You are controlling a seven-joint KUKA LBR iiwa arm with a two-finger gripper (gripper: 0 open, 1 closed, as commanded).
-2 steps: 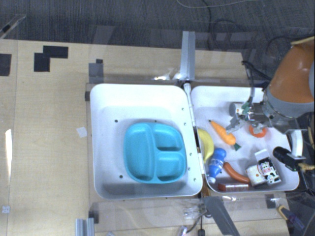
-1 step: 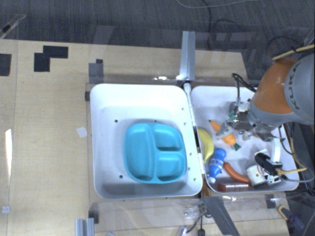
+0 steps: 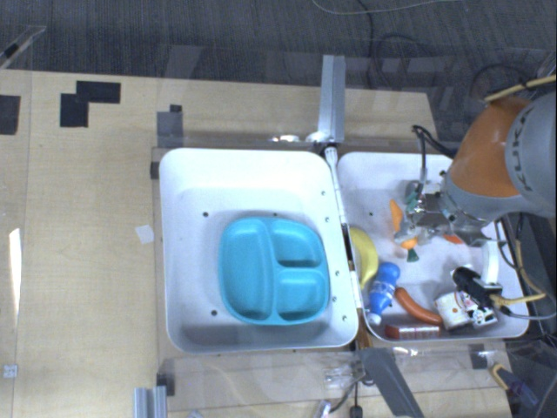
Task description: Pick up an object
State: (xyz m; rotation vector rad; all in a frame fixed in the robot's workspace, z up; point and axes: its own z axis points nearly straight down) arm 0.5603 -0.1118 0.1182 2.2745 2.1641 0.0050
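My gripper [image 3: 416,214] hangs low over the upper middle of the right bin [image 3: 365,177], the grey and orange arm reaching in from the right. An orange carrot-like piece [image 3: 396,215] lies just left of it. A small orange piece with a green tip [image 3: 408,246] sits right below it. Another orange bit [image 3: 453,239] shows at the gripper's right. Nothing is visibly held from this angle.
A yellow banana [image 3: 365,256], a blue bottle [image 3: 381,287], an orange-red sausage [image 3: 417,306], a dark red stick [image 3: 411,329] and a white and black toy [image 3: 466,308] crowd the right bin's front. A blue divided plate [image 3: 274,269] lies in the left bin [image 3: 187,233].
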